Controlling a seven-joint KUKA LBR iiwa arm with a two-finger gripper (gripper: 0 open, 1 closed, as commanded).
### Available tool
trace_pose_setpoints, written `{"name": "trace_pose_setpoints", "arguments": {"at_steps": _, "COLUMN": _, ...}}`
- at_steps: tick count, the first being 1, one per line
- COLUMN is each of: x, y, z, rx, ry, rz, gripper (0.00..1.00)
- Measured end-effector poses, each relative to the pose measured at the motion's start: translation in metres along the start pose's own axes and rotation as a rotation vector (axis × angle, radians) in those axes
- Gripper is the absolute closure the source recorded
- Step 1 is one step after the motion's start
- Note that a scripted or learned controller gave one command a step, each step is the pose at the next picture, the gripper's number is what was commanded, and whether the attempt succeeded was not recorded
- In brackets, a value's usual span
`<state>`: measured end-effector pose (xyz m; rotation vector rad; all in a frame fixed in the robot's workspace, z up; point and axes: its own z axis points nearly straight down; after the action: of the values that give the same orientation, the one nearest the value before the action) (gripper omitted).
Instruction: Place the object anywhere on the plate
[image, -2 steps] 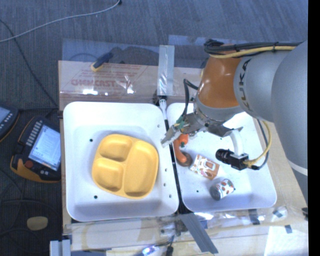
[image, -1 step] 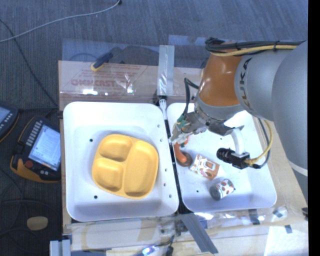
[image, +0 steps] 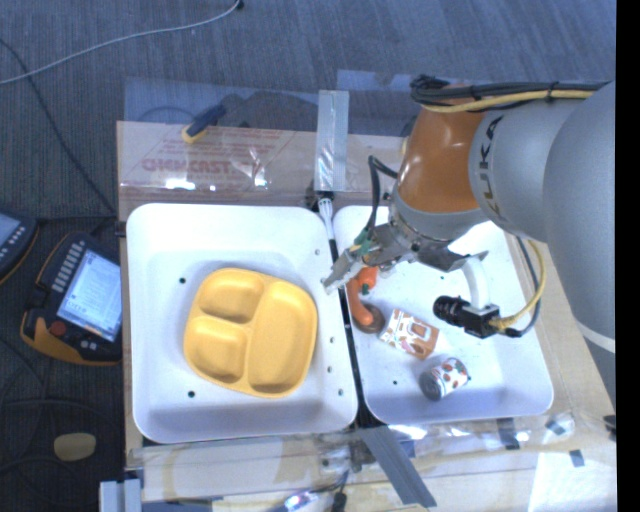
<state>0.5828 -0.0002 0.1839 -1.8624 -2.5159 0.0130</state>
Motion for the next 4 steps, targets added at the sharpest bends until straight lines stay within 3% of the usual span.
{"name": "trace_pose_setpoints", "arguments": {"at_steps": 1, "x": -0.001, "y": 0.000, "z": -0.005, "rx": 0.006, "ry": 0.002, "rz": 0.002, "gripper": 1.00}}
{"name": "trace_pose_setpoints", "arguments": {"at_steps": 2, "x": 0.077, "y": -0.042, "z": 0.005, "rx": -0.006, "ry": -0.003, "rz": -0.123, "gripper": 1.00}}
{"name": "trace_pose_setpoints", "arguments": {"at_steps": 3, "x": 0.077, "y": -0.042, "z": 0.005, "rx": -0.005, "ry": -0.003, "rz": -0.122, "gripper": 0.00}}
{"name": "trace_pose_setpoints", "arguments": {"at_steps": 4, "x": 0.077, "y": -0.042, "z": 0.005, "rx": -0.005, "ry": -0.003, "rz": -0.122, "gripper": 0.00}}
